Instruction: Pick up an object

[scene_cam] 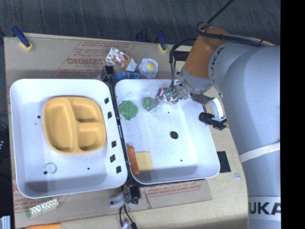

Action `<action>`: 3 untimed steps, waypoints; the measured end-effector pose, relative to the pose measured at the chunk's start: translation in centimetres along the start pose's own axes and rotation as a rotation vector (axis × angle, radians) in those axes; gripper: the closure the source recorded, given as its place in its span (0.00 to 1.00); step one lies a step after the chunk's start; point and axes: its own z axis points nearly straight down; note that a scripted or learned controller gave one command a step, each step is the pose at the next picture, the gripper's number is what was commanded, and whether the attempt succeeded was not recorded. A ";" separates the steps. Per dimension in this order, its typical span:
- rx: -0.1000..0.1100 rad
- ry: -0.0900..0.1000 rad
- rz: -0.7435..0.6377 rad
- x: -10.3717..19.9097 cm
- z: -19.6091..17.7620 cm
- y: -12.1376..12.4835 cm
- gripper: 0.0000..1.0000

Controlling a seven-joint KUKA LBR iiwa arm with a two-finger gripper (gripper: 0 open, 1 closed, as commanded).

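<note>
Grey arm (252,104) hangs over; I should lower my pincer (164,97) straight onto the green broccoli piece (148,102); its state I cannot tell.

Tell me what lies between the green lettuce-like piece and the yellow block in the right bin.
In the camera view, only bare white bin floor lies between the green piece and the yellow block.

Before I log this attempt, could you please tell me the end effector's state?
End effector: cannot be told; it sits beside a small green lumpy object.
</note>
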 end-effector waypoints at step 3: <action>-0.015 -0.010 0.090 8.2 0.0 2.3 0.00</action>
